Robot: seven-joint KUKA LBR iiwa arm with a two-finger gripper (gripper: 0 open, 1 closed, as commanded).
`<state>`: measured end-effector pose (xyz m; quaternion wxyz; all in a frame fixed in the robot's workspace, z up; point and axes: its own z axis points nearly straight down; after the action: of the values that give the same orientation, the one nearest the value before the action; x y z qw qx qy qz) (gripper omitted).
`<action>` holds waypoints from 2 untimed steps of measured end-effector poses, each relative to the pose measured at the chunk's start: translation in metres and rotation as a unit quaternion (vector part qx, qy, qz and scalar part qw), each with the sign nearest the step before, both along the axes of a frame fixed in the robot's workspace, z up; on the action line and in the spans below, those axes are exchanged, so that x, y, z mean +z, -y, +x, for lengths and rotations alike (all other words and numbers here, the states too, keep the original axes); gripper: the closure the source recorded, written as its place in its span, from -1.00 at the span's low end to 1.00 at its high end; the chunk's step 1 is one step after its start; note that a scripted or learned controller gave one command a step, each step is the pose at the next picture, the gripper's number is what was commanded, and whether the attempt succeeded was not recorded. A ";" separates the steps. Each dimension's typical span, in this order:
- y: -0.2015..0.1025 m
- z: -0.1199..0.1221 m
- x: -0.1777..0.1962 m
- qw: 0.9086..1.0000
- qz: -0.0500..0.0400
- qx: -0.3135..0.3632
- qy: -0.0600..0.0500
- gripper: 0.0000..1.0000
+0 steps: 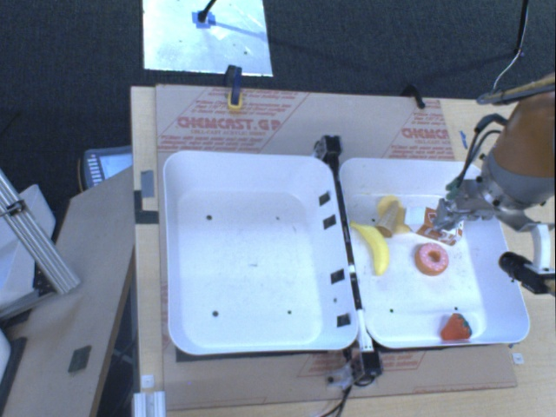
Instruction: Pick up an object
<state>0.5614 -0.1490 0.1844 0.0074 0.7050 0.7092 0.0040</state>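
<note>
The right bin holds several small objects. A yellow banana lies near its left wall, with a tan, cone-like piece just behind it. A pink-frosted donut rests in the middle, and a red strawberry sits by the front wall. A small orange-and-white packet lies at the back middle. My gripper hangs low over the packet's right side, reaching in from the right, and partly hides it. Whether it touches the packet I cannot tell.
The left bin stands beside the right one, with a black clip strip along the shared wall. Both rest on a cardboard sheet. The arm's orange band rises at the right edge.
</note>
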 end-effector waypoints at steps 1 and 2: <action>0.000 0.001 0.011 1.000 0.000 0.001 0.001 1.00; 0.000 0.002 0.021 1.000 0.000 0.003 0.003 1.00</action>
<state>0.5631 -0.1493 0.2055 0.0095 0.7030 0.7111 0.0056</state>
